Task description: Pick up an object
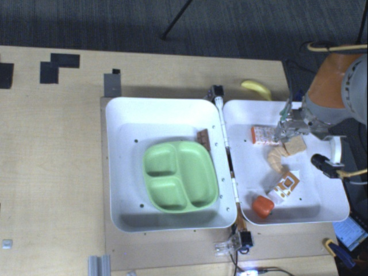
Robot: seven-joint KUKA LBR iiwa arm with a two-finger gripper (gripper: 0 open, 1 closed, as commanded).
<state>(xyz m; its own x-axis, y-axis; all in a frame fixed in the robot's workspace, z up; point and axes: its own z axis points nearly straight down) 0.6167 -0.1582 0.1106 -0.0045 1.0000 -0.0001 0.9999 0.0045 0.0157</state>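
Claw (pixel 286 130) is low in the right bin (pixel 322 211), at its 1 o'clock part, arm coming in from 3 o'clock. Can't tell how the claw is set, too small and blurred. Just beside it at 9 o'clock: red-and-white packet (pixel 262 134). Just beside it at 4 o'clock: tan block (pixel 294 147), with a beige curved piece (pixel 276 160) below. Orange-white box (pixel 285 187) near bin middle, red ball (pixel 263 206) at 7 o'clock. Left bin (pixel 123 154) has a green divided tray (pixel 180 176), with a brown bar (pixel 202 137) at its 1 o'clock. Yellow banana (pixel 256 88) on worktop (pixel 52 171) beyond the right bin.
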